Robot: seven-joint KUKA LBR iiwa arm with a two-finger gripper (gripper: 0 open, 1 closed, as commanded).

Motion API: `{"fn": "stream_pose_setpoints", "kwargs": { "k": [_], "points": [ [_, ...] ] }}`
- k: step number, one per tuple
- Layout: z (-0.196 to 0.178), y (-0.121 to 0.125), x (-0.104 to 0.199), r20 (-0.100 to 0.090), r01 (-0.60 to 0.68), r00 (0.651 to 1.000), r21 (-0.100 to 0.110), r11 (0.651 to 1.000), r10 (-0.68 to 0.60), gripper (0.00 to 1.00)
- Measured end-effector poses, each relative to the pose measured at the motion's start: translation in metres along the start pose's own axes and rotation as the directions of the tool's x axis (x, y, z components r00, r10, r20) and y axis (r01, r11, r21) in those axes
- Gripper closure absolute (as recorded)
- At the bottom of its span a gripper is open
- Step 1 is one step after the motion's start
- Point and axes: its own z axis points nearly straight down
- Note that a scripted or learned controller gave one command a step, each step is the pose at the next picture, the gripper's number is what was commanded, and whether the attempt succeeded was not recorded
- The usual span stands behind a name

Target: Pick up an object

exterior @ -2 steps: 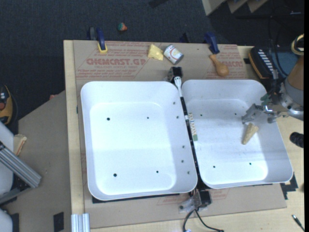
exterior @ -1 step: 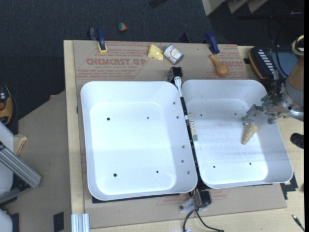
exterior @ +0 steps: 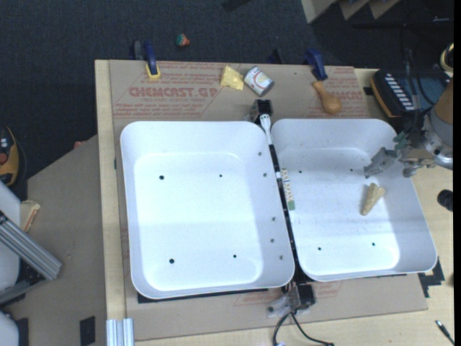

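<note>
A small tan cone-shaped object [exterior: 370, 197] lies in the right bin [exterior: 338, 262], toward its right side. My gripper [exterior: 395, 166] hangs over the right bin's far right part, just above and slightly right of the cone. Its fingers [exterior: 375, 167] are spread open with nothing between them. The gripper and the cone are apart. The grey arm [exterior: 441, 125] comes in from the right edge.
The left bin [exterior: 144, 193] sits beside the right one, with a black divider strip [exterior: 277, 179] between them. On the bench behind the bins lie a yellow piece [exterior: 232, 78], a small white can [exterior: 258, 81] and a brown wooden item [exterior: 328, 99]. Blue clamps [exterior: 150, 58] hold the board.
</note>
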Motion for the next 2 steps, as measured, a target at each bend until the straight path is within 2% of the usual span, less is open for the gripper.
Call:
{"fn": "stream_pose_setpoints", "kwargs": {
  "k": [1,2],
  "points": [
    [0.078,0.005,0.006,-0.014,0.004,1.0,0.008,1.0,-0.004,0.0],
    [0.075,-0.015,0.01,-0.006,0.001,1.0,0.007,1.0,-0.001,0.0]
  ]
}}
